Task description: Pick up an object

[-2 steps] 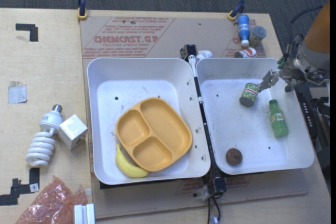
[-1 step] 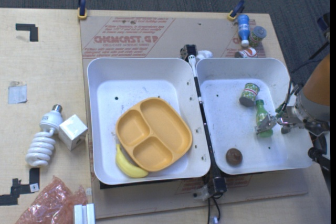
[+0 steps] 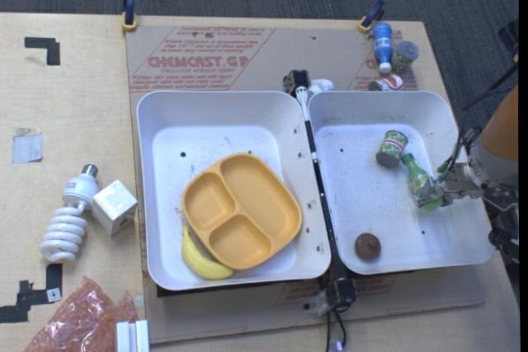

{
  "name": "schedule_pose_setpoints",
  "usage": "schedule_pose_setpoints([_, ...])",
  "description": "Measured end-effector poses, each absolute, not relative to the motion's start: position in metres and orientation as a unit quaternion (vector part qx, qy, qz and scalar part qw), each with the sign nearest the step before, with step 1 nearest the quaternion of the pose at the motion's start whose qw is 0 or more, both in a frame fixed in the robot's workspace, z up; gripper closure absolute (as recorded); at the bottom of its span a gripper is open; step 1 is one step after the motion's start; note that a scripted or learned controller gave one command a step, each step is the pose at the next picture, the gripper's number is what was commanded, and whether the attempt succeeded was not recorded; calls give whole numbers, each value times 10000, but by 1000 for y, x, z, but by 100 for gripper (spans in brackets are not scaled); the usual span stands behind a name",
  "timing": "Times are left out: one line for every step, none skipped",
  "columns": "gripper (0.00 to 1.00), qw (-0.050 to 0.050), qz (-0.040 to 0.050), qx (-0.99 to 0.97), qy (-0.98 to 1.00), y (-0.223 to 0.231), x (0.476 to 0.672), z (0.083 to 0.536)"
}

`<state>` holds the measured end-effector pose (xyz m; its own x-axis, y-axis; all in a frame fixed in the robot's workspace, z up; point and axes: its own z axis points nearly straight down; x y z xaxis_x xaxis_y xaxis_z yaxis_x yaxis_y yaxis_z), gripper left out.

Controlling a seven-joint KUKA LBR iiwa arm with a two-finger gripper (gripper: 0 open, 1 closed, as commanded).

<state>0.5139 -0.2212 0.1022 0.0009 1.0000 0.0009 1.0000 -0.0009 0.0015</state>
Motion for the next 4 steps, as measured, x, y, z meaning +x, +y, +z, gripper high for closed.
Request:
schedule_pose_setpoints([100, 19, 3, 7065, 7077, -187, 528, 256])
schedule_pose_setpoints([100, 8, -1, 7066, 7076, -131, 578, 255])
schedule_pose_setpoints([100, 8, -2, 7065, 7077, -42, 590, 317])
schedule_pose_setpoints([100, 5, -7, 7064, 7078, 20, 627, 292])
